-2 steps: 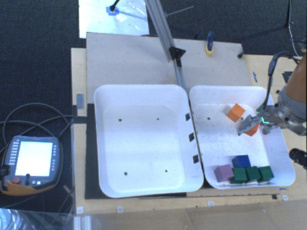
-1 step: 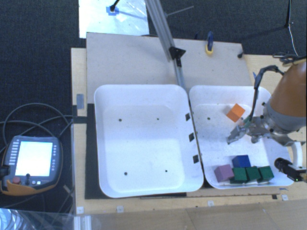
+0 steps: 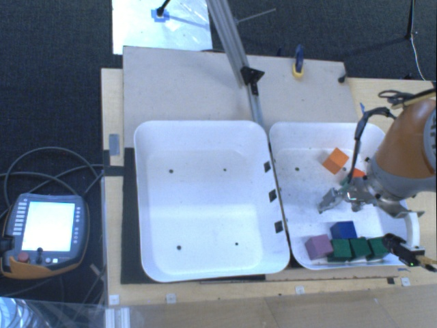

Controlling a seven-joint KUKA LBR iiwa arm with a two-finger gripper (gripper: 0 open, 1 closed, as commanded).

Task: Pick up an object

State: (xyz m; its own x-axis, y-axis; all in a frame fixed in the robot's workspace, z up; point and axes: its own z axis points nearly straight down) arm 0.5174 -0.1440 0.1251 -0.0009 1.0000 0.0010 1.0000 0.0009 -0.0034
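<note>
Pincer low over right bin

I can read no text, label, brand or number anywhere around my gripper. The screen of the control pendant, far off to its left, glows blank white, and its keys are too small to make out.

Dark carpet floor all round a pale wooden bench. Grey metal pole slants in from 12 o'clock — shiny plastic sheet at 11, cabled pendant at 8.
</note>
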